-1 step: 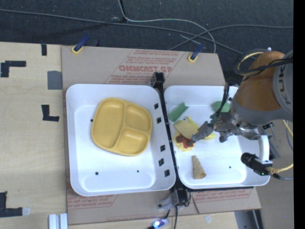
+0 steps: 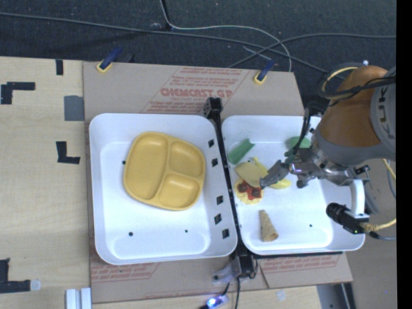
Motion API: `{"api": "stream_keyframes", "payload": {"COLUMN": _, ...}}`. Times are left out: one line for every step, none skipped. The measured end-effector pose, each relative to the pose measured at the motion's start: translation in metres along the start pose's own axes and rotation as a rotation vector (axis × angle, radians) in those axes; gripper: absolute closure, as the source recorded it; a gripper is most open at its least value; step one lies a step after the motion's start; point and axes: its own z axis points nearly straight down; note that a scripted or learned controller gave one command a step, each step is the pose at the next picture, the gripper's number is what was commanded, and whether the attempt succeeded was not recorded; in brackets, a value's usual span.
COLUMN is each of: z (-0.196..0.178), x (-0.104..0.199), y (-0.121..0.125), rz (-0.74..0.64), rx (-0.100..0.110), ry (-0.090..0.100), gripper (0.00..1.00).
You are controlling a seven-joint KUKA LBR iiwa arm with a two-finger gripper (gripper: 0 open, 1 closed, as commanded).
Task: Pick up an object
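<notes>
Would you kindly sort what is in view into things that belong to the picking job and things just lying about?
Belongs to the job:
- gripper, low in the right bin
- green piece
- yellow piece
- red bit
- cone

Just lying about:
- yellow divided plate in the left bin
- cables
- cardboard sheet

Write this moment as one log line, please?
stage: reaching | gripper: low in right bin, beside yellow piece | ice-cream cone: untouched | yellow plate: left bin
</notes>
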Motion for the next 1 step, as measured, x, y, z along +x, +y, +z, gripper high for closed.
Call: {"api": "stream_keyframes", "payload": {"z": 0.0513, "x": -0.0054, "y": 0.0073, "rz": 0.001, "rx": 0.003, "ry": -0.001, "gripper": 0.0}}
